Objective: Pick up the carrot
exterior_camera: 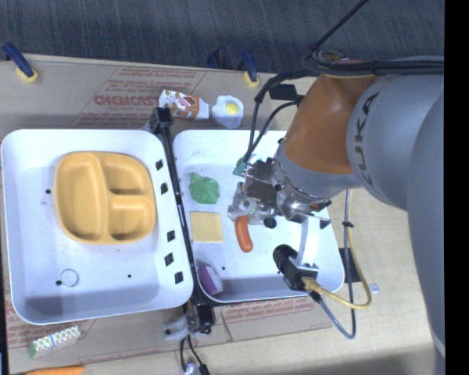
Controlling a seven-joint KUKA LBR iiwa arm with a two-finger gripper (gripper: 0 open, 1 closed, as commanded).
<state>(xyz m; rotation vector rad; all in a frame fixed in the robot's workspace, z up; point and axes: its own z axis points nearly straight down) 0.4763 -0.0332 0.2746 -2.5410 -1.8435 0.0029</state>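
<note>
Carrot (244,235) lay on the floor of the right bin (328,266), just below our gripper (245,208), whose opening we could not tell, so we judged the pick unfinished, with the grasp and the lift left to do.

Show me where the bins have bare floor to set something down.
Left bin: a bare strip along its near edge, below the yellow tray. Right bin: bare floor at the far end, above the green leaf. Crowded: the middle, with cheese slice, carrot and the tool.
</note>
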